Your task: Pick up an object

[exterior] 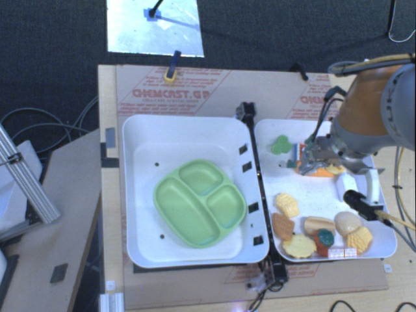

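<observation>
We see the hand low in the right bin over an orange piece (its grip we cannot tell).

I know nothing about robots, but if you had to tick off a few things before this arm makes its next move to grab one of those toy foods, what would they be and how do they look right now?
1. Gripper over the right bin: ok, low at the far end.
2. Item close by: ok, an orange piece lies right beside it.
3. Item actually gripped: cannot tell, the wrist hides it.
4. Other food out of the way: ok, the pile is at the near end and the green piece is apart.
5. Left bin uninvolved: ok, holds a green divided plate.
</observation>
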`<action>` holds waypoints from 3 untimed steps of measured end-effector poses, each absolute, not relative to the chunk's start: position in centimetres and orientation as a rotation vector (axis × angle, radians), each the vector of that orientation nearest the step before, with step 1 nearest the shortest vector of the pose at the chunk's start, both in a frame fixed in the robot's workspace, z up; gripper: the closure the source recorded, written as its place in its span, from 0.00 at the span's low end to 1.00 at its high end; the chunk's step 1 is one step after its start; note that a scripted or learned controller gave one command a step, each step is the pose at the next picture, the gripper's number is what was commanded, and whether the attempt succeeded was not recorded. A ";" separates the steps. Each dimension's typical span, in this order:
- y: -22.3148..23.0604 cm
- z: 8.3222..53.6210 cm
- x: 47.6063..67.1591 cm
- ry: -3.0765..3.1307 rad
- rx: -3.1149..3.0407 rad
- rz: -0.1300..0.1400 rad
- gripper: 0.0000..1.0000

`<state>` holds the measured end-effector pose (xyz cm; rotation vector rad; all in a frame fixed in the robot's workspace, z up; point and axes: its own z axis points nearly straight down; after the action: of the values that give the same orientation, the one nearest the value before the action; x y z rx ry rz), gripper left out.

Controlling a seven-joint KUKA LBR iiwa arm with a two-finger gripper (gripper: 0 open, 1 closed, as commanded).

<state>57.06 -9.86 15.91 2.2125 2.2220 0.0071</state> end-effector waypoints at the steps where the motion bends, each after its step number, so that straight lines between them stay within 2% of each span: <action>1: -10.7 21.9 57.7 2.221 2.212 0.007 1.00; 2: -10.6 22.5 57.8 2.225 2.215 0.003 1.00; 3: -6.2 21.8 59.1 2.228 2.212 0.004 1.00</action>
<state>59.08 -6.24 21.76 2.2116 2.2280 0.0035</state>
